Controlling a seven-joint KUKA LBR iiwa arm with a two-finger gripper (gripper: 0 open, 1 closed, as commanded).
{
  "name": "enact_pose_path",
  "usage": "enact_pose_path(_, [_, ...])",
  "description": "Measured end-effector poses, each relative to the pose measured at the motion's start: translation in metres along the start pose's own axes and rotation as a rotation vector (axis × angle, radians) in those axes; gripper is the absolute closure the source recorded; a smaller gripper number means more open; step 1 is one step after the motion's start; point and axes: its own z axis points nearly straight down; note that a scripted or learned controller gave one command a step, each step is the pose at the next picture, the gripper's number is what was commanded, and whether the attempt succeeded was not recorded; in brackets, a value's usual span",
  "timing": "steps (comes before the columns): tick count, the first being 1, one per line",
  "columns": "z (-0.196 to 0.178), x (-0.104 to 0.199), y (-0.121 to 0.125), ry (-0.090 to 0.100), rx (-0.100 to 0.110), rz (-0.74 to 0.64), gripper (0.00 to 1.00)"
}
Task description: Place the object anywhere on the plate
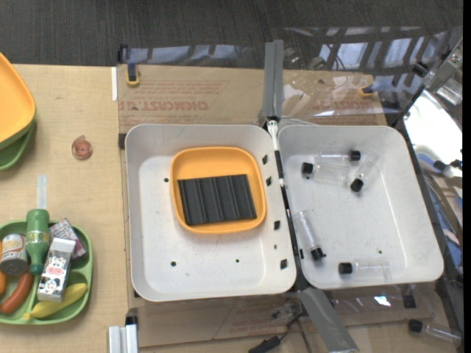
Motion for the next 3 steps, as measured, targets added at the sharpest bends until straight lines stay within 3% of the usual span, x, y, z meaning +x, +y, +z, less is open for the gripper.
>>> enact_pose_path(1, [0.0, 0.0, 0.0, 0.0, 0.0, 0.0, 0.0])
enact_pose_path(2, [-0.047, 0.016, -0.019, 0.0, -0.001, -0.218, 0.0])
enact_pose_path(3, [-0.047, 0.039, -0.045, 0.001, -0.002, -0.612, 0.0])
